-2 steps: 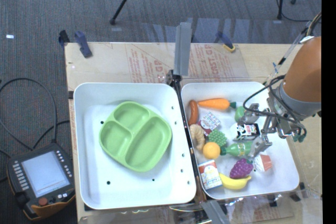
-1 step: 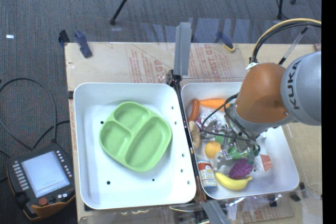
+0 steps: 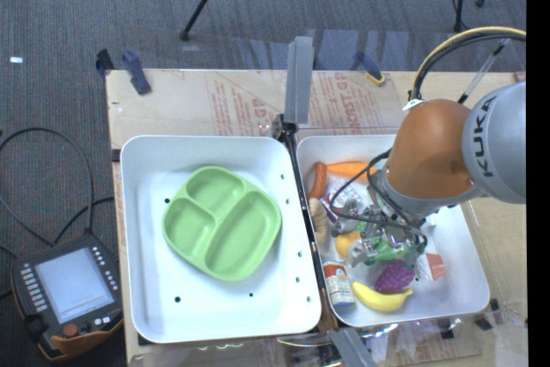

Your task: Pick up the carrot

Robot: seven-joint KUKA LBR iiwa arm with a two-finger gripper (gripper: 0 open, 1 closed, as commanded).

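Observation:
The carrot is orange and lies at the back of the right bin, partly hidden by the arm's orange band. My gripper hangs low over the pile in the middle of that bin, in front of the carrot and apart from it. Cables and the wrist cover much of it.
Around the gripper lie a red sausage, a purple grape bunch, a yellow banana, a small bottle and a yellow piece. The left bin holds a green divided plate. A teach pendant sits on the floor at left.

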